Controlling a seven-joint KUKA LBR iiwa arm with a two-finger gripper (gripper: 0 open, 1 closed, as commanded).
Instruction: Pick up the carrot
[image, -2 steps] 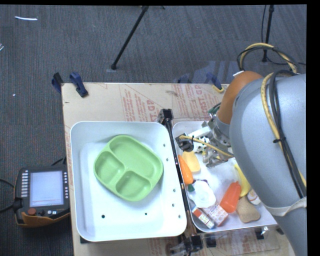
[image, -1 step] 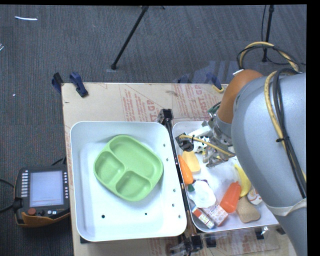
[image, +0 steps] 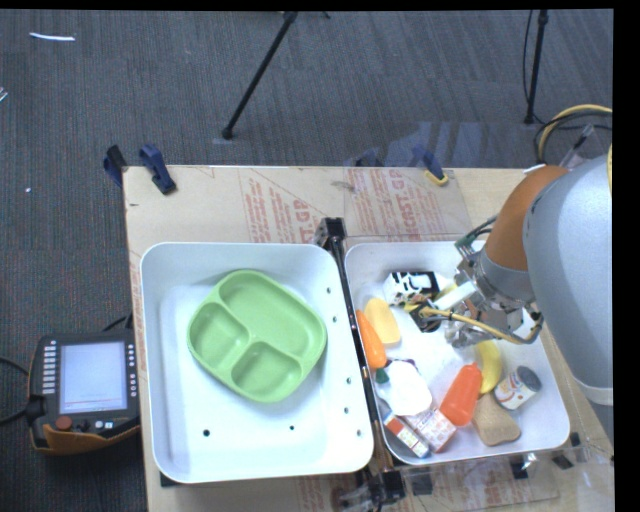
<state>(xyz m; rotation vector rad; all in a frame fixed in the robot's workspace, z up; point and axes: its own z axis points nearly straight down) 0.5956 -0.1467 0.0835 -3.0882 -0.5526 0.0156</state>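
Pincer (image: 447, 305): down over the right bin (image: 556, 415), upper middle, with cables looped around it; whether it is open or closed, I cannot tell, and nothing is visibly held.
Arm (image: 565, 250): reaching in from the right, orange band just above the wrist.
Carrot (image: 371, 340): to the pincer's left and a little nearer the camera, lying along the right bin's left wall, apart from the pincer.
Yellow-orange oval piece (image: 383, 320): just beside the carrot, between it and the pincer.
Black-and-white item (image: 410, 284): close to the pincer on its left, slightly farther back.
Banana (image: 489, 365): nearer the camera than the pincer, a touch right, under the cable loop.
Orange bottle (image: 461, 395): in front of the pincer, tilted, beside the banana.
Small can (image: 517, 388): in front and right, on its side.
Tan bread-like piece (image: 496, 422): front right, near the bin's front rim.
White pouch (image: 407, 388): front left.
Green divided plate (image: 257, 335): well off to the left, in the left bin (image: 165, 440).
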